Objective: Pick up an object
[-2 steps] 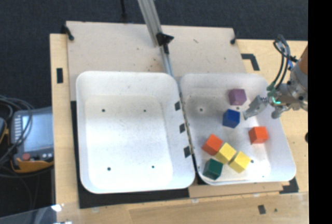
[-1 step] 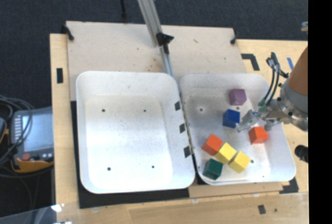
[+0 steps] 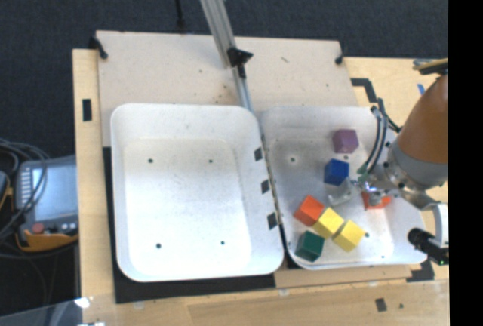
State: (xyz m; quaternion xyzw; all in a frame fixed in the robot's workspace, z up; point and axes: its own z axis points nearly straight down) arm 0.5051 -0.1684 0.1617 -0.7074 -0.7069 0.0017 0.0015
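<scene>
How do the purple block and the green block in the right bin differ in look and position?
The small purple cube-shaped block is pale and sits alone near the far side of the right white bin; the small dark green cube-shaped block sits at the near edge. The purple block stands apart from other blocks, while the green one is crowded against an orange block and a yellow block. Both look similar in size.

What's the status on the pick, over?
Gripper low in the right bin, finger state unclear. Red block right beside it, not visibly held. Blue block and orange block close by.
</scene>
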